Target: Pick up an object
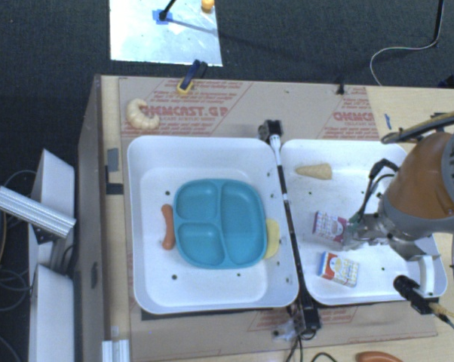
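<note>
The end effector (353, 232) touches a small printed carton (329, 225) in the right bin (378, 157); its opening I cannot tell.

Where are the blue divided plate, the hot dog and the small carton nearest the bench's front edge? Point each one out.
blue divided plate (218, 223): camera view, on its centre divider.
hot dog (167, 227): camera view, on its middle, left of the plate.
small carton (339, 268): camera view, on its printed top face, in the right bin.

Robotics lab, bench w/ bins (212, 151), cables (397, 51)
</note>
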Robot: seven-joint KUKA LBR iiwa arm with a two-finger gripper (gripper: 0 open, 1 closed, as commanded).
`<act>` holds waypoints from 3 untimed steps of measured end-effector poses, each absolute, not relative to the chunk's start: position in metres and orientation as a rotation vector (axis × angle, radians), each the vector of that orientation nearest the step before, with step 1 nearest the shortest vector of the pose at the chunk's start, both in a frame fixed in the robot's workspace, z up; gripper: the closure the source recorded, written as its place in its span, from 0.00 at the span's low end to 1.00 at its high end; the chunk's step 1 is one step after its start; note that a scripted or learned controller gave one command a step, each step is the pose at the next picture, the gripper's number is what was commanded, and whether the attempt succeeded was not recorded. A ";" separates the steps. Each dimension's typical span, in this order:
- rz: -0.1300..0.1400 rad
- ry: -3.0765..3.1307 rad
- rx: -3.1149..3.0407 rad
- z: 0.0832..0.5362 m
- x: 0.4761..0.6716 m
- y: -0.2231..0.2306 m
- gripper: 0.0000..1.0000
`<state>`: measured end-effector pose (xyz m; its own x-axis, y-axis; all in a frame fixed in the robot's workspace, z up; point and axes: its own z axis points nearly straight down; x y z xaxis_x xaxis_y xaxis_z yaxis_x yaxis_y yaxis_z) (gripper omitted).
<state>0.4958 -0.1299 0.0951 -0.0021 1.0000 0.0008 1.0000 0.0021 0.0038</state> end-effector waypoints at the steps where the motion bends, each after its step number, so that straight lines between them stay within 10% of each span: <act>1: 0.005 2.223 2.218 0.095 0.496 -0.130 0.00; 2: 0.003 2.225 2.217 0.084 0.580 -0.087 0.00; 3: 0.004 2.225 2.214 0.095 0.580 -0.088 1.00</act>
<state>0.5805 -0.0880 0.0950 -0.0051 1.0000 0.0002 1.0000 0.0051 0.0036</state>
